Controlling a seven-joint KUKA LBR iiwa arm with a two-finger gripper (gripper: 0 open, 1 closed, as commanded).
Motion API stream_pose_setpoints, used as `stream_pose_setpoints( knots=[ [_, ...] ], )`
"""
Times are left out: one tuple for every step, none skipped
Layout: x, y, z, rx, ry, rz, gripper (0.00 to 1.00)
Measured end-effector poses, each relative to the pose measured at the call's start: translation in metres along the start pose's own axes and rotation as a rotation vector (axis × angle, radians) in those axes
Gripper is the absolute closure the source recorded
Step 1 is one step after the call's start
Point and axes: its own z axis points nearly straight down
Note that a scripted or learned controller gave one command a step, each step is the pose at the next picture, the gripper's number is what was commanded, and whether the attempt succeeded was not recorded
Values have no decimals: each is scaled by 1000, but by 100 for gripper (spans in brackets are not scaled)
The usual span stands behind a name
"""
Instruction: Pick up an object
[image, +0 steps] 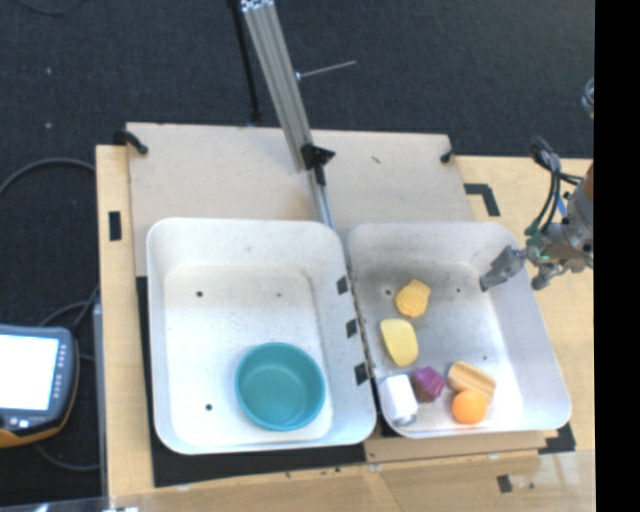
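The right bin (520, 340) holds several small objects. A ridged yellow piece (413, 297) lies near its middle, with a smooth yellow piece (400, 341) just below it. Along the front wall sit a white cylinder (400, 397), a purple piece (429, 383), a tan block (471, 378) and an orange ball (469, 407). My gripper (521, 273) hangs over the bin's far right rim, open, with nothing between its fingers. It is well to the right of the ridged yellow piece.
A teal bowl (281, 386) sits in the front of the left bin (200, 270). A slanted metal pole (285, 85) rises behind the bins. A tablet-like device (30, 380) lies off the bench at the left.
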Motion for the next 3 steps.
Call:
stream_pose_setpoints(
  knots=[
    [0, 0, 0, 0, 0, 0, 0],
    [-7, -1, 62, 6, -1, 4, 0],
    [-1, 0, 107, 5, -1, 4, 0]
  ],
)
